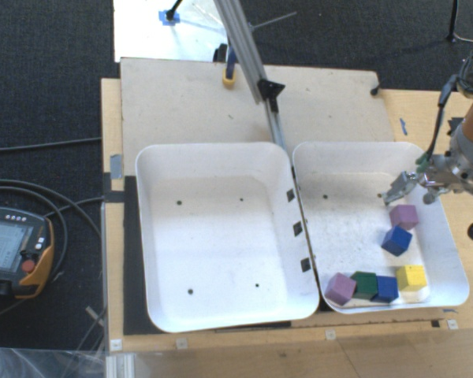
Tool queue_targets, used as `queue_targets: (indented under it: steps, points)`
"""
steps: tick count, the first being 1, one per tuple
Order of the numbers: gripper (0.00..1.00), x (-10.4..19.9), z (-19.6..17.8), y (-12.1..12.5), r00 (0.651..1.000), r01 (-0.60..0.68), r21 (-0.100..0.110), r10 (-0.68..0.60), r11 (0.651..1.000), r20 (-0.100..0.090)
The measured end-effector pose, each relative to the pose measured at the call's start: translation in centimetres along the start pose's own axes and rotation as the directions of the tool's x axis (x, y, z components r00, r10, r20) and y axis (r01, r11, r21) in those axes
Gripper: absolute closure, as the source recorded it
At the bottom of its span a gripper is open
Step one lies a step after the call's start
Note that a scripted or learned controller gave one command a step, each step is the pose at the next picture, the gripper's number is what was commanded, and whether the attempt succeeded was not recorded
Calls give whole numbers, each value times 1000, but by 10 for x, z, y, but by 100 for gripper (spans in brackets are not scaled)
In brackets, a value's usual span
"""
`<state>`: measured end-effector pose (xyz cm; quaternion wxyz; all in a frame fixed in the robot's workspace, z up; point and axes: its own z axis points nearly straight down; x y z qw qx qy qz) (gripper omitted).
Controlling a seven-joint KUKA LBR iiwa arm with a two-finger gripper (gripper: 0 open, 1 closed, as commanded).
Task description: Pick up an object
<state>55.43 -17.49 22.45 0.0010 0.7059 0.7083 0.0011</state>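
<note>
My gripper (414, 190) hangs over the right side of the right bin (348, 153), just above a purple cube (404, 215). Its two fingers stand spread apart, open, with nothing between them. Below the purple cube lies a blue cube (396, 240). Along the bin's front edge sit a yellow cube (411, 277), a second blue cube (386, 289), a green cube (365, 283) and another purple cube (340, 287).
The left bin (213, 235) adjoins the right one at a shared rim. A slanted metal pole (244, 46) crosses the back of the bench toward that rim. A teach pendant (12, 246) and cables lie on the floor at the left.
</note>
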Motion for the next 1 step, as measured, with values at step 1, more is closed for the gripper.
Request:
queue_targets:
  steps: [1]
  points:
    - [0, -18, 107, -3, 1000, 1, -14, -1, 1000, 7]
